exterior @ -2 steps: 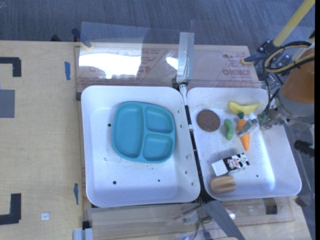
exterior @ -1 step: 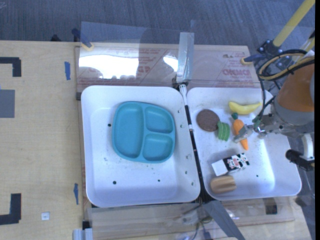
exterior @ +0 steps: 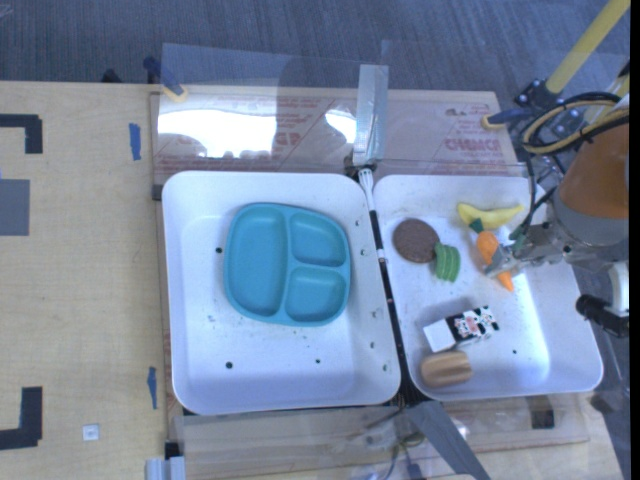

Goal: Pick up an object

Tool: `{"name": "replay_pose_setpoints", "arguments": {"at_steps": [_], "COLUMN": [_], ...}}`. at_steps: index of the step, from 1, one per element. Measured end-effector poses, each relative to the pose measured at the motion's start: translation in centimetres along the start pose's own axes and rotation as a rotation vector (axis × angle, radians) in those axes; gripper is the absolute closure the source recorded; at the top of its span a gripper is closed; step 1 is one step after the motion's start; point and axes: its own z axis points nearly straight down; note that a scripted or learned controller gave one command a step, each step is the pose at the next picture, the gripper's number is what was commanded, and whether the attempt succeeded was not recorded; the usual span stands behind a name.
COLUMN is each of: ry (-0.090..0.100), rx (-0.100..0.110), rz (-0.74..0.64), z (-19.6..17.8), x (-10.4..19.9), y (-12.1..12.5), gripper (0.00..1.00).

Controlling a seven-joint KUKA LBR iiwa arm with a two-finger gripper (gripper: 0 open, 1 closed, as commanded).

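Faint red unreadable print on clear panel point(exterior: 300, 118)

Bright, even overhead light; strong glare on the far clear panel point(exterior: 250, 128); soft shadows, slightly soft focus.

Orange carrot-like toy point(exterior: 489, 251) lies at upper right of frame in right bin point(exterior: 570, 368), w/ gripper point(exterior: 507, 259) at it.
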Motion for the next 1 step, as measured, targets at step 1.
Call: {"name": "replay_pose_setpoints", "arguments": {"at_steps": [1], "ry": [0.001], "rx": [0.002], "rz": [0.172], "z": [-15.92], "x": [4.57], "y": [1.57], "gripper": [1.00]}}
